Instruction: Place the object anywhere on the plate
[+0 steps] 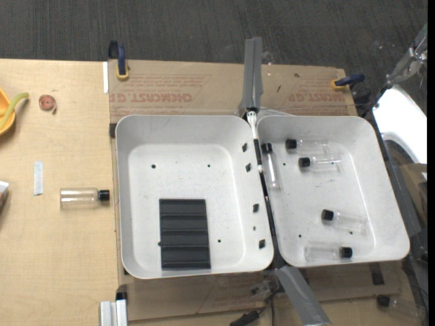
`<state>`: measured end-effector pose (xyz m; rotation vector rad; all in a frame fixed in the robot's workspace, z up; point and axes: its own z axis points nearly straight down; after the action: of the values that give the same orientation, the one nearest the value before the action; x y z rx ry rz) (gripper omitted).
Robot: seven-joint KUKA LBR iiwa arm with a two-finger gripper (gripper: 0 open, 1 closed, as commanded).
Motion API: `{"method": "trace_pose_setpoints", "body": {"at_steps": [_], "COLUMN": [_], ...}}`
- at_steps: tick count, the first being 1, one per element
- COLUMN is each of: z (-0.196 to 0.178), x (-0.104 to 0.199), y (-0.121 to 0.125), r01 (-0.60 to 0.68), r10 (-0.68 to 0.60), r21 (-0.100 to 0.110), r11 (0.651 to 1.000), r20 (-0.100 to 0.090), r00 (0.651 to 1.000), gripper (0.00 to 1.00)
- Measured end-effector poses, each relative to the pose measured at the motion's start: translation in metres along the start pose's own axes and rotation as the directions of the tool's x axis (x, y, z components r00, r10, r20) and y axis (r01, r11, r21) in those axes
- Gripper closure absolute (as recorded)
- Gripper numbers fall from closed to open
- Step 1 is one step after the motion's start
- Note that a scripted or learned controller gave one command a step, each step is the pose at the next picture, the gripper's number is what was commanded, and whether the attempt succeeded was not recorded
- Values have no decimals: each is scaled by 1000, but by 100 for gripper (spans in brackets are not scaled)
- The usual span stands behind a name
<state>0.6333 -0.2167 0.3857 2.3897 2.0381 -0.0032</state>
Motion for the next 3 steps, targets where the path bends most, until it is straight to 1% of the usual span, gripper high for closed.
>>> {"method": "trace_pose_setpoints", "body": {"at_steps": [1,2,3], "z": [-15,-55,-51], "x": [59,3,85], "y": [17,8,13], "r01": [-155,-332,-452], "r10": [155,332,452], "r21": [1,1,3], "r11": [988,943,892], "r20": [0,0,1], "r00": [988,943,892], "gripper": [0,0,0]}}
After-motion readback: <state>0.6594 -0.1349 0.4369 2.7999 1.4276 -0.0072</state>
